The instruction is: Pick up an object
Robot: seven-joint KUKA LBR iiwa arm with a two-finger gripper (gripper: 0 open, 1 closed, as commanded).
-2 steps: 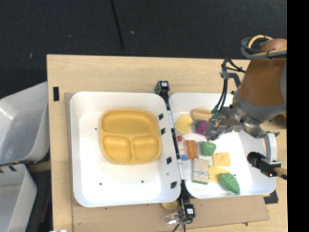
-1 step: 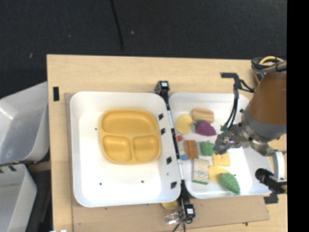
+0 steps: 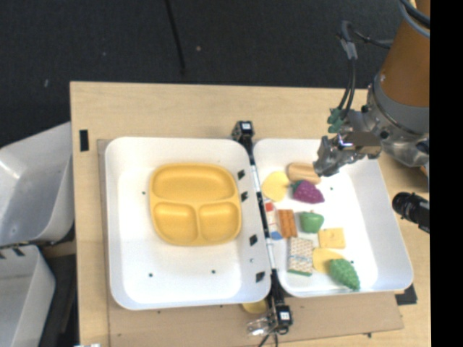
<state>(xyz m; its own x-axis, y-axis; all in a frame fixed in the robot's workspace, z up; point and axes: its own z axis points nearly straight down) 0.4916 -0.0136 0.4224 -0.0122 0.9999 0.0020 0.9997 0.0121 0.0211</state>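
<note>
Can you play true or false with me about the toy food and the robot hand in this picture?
1. The yellow tray sits in the left bin. True.
2. The purple grapes are in the left bin. False: they lie in the right bin, with the other toy food.
3. The hand hangs over the far end of the right bin, close to the tan bread roll. True.
4. The yellow tray is full of toy food. False: its three sections have nothing in them.
5. A bumpy green toy lies near the front of the right bin. True.
</note>
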